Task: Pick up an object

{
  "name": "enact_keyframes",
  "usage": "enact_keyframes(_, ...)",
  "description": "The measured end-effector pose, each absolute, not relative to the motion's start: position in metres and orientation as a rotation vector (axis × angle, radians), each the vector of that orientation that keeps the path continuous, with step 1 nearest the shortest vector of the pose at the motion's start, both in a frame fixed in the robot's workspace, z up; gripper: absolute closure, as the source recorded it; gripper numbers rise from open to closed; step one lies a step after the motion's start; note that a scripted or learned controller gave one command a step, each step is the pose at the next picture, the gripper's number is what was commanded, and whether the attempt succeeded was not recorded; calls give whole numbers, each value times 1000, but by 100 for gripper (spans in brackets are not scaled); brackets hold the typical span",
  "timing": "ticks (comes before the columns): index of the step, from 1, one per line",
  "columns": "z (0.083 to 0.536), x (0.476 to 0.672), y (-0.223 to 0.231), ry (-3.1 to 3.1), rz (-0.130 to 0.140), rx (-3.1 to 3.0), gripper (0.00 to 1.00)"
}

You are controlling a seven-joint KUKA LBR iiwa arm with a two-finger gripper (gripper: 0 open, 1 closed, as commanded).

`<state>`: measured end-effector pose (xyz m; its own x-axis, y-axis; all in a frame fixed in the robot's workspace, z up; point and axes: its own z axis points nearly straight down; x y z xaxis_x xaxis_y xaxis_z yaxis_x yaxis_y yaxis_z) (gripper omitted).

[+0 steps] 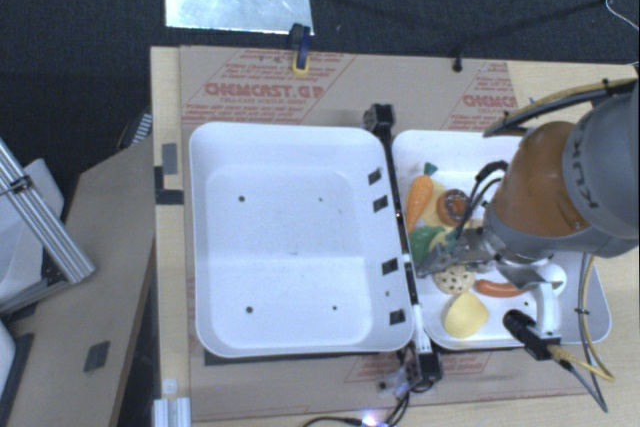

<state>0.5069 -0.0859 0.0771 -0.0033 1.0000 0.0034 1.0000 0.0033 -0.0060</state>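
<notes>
white bins, orange carrot, yellow lemon

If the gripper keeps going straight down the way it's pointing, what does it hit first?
Probably the green toy: the gripper points down and left into the right bin, its tip right over that piece, with a brown speckled piece just beside it. Depth is unclear from this single slanted view, so treat it as a guess.
</notes>
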Motion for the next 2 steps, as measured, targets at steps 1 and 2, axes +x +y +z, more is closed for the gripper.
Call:
enact_keyframes(1,95,510,-89,-2225,-4,-2221,100)
enact_keyframes(2,190,549,-15,-2241,-16,-2212,100)
